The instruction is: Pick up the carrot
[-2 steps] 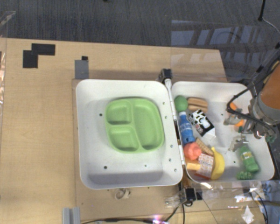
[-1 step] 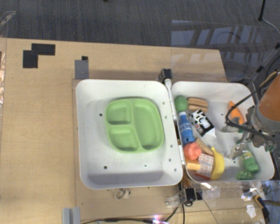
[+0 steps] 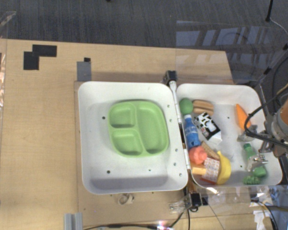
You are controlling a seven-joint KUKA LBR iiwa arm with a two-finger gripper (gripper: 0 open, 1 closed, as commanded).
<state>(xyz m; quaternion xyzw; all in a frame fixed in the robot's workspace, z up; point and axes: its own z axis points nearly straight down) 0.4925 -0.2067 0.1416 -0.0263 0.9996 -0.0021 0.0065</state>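
Rightward, carrot (image 3: 241,116) and banana (image 3: 224,167) in right bin (image 3: 229,94).

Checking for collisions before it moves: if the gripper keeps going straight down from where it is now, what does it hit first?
Probably bare floor of the right bin, near the small green toy. The gripper hangs below the carrot in the picture; depth is unclear.

I'm looking at a lab: wooden bench (image 3: 38,143), clear shields, grey carpet (image 3: 134,13), loose cables (image 3: 192,210) and stand legs.

Orange carrot (image 3: 241,116); green plate (image 3: 136,128); white bins (image 3: 93,171); yellow banana (image 3: 224,168); black-white cow-patterned toy (image 3: 207,124).
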